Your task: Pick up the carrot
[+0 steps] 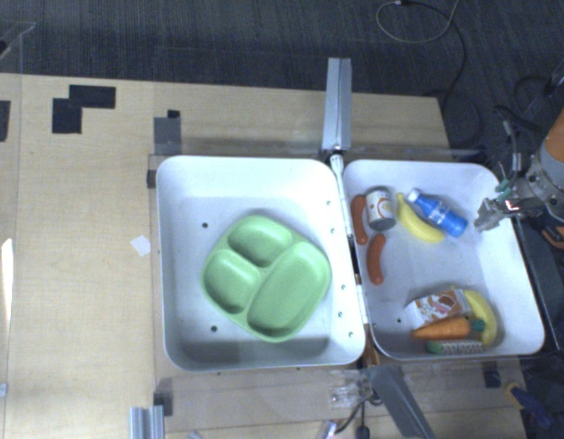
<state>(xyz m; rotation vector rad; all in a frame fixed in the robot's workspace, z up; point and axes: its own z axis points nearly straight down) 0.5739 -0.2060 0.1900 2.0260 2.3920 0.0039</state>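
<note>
A: Where's the carrot (443, 329)?

B: Near corner of the right bin (515, 245), lying flat. It's orange, smooth and tapered, its long axis running left to right, with the thicker end toward the right.

A: What's crowding it?

B: A printed snack packet (434, 306) touches it on the far side, and a yellow banana (484, 315) curves round its right end. Both look close enough to snag a pinch.

A: And the gripper (497, 210)?

B: At the bin's right rim, further back. So the carrot lies nearer and somewhat to the left of it. I can't tell whether the jaws are spread or pressed together; they're too small and dark here.

A: How would you approach?

B: My guess: come down across the carrot's narrow width, pinching from far and near sides, toward the left end where there's less clutter.

A: Anything else?

B: Further back: two glossy sausages (367, 239), a metal can (380, 208), a second banana (419, 224), a blue bottle (441, 213). The left bin (181, 245) holds a green divided plate (267, 275).
</note>
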